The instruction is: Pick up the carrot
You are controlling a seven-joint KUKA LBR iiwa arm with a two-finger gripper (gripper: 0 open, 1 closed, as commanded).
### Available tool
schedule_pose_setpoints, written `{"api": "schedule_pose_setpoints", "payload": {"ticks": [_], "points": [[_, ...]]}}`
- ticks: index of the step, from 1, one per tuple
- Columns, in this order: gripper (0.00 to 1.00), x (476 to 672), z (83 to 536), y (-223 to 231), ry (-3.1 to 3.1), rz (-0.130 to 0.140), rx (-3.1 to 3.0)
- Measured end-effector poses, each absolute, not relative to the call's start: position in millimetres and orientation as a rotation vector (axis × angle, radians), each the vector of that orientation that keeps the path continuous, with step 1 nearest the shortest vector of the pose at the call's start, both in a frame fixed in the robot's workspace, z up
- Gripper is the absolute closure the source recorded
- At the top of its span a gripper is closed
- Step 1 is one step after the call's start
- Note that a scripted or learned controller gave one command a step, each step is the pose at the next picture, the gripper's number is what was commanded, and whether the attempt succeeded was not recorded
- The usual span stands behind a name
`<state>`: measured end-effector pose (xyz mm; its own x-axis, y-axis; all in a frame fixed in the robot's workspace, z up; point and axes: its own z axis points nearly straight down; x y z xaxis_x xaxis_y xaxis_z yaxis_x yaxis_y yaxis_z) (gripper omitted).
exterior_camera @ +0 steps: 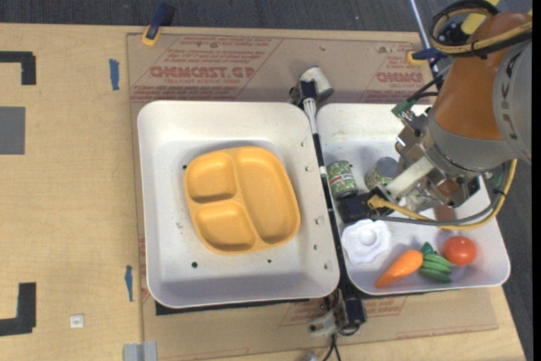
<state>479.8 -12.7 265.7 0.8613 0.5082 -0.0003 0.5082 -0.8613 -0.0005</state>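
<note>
The tabletop spreads well out to the left of the pincer, and on it the left bin, holding a yellow divided plate, also lies off to the pincer's left. The pincer itself hangs low over the right bin, under the grey and orange arm, which hides enough that I cannot tell whether the pincer is open or closed; nothing can be seen held in it. A white lidded container sits below and left of the pincer, and a green can lies to its left. The carrot lies near the bin's front wall, below the pincer in the view and a little to its left, apart from it. Its long axis runs aslant, with the pointed tip down-left and the thick end up-right, meeting a green piece. A red tomato sits just beyond that, almost straight below the pincer. The pick likely calls for moving down-left and closing across the carrot's axis.
</note>
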Motion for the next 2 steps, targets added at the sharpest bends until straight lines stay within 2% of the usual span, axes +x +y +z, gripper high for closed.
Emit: {"api": "schedule_pose_setpoints", "payload": {"ticks": [1,2], "points": [[1.00,479.3,283.1,-91.1,-0.671,0.002,-3.069],[1.00,481.7,240.5,-9.3,-0.741,0.005,-3.050]]}}
